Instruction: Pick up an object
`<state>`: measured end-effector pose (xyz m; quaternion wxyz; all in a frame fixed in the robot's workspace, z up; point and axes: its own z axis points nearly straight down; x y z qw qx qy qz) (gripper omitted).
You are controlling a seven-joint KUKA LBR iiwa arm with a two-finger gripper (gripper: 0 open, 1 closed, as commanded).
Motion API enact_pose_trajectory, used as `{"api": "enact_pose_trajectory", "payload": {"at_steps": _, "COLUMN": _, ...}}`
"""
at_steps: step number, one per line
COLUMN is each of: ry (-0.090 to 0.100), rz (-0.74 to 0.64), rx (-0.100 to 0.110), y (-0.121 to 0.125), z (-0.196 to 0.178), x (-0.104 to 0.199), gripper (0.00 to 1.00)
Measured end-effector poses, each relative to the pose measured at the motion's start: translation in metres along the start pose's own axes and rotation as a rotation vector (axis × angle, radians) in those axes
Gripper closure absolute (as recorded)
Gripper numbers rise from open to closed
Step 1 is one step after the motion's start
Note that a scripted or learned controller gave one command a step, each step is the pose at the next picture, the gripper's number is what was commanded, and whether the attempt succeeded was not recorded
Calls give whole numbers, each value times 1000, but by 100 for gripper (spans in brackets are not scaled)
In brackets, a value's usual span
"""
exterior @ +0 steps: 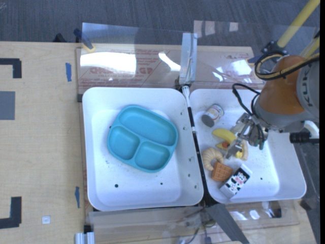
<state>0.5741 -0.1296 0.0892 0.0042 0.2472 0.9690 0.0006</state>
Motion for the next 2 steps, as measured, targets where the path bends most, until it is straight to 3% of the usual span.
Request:
{"api": "enact_pose_trajectory", "payload": {"at_steps": 1, "ry": -13, "rz": -3, "rx": -2, "y": 2, "z": -13, "x": -3, "gripper": 100}}
{"api": "enact_pose_trajectory", "payload": {"at_steps": 2, "ry": -1, "rz": 176, "rx": -3, "y": 52, "z": -99, "x": 49, "gripper": 100}}
